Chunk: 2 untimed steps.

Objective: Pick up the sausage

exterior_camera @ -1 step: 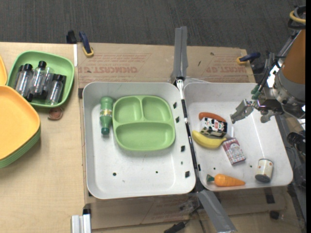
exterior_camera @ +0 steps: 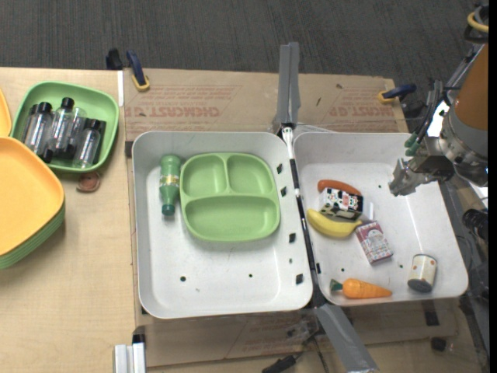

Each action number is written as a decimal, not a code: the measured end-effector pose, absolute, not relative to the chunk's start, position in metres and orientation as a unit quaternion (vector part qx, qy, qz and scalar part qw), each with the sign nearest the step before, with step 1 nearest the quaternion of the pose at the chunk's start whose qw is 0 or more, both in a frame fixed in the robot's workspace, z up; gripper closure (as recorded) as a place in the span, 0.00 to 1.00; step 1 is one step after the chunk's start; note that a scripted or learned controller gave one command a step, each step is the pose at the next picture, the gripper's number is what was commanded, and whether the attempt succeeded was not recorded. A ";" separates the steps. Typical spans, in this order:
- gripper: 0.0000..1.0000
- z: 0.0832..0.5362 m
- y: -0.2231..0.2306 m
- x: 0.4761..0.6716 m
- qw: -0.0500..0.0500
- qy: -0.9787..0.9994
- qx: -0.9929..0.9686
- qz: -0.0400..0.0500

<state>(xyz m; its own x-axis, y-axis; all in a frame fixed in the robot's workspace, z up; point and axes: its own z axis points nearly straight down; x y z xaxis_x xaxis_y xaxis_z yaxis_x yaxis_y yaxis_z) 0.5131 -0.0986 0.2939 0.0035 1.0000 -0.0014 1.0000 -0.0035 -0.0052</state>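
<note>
Above right bin (exterior_camera: 454, 231) — gripper (exterior_camera: 404, 179), tilted

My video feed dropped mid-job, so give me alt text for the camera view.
The grey two-finger gripper hangs over the right white bin, right of the red-orange sausage, which lies against a small printed pack above a yellow banana. The left white bin holds a green divided plate and a green bottle.

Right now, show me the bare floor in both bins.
Left bin: a bare strip in front of the green divided plate. Right bin: bare floor between the claw and the pink carton. Crowded: sausage, small box and banana bunch together by the divider.
</note>
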 end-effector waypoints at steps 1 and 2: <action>1.00 0.272 -0.134 0.523 0.001 -0.570 -0.822 0.002; 1.00 0.243 -0.171 0.524 0.001 -0.357 -0.934 0.003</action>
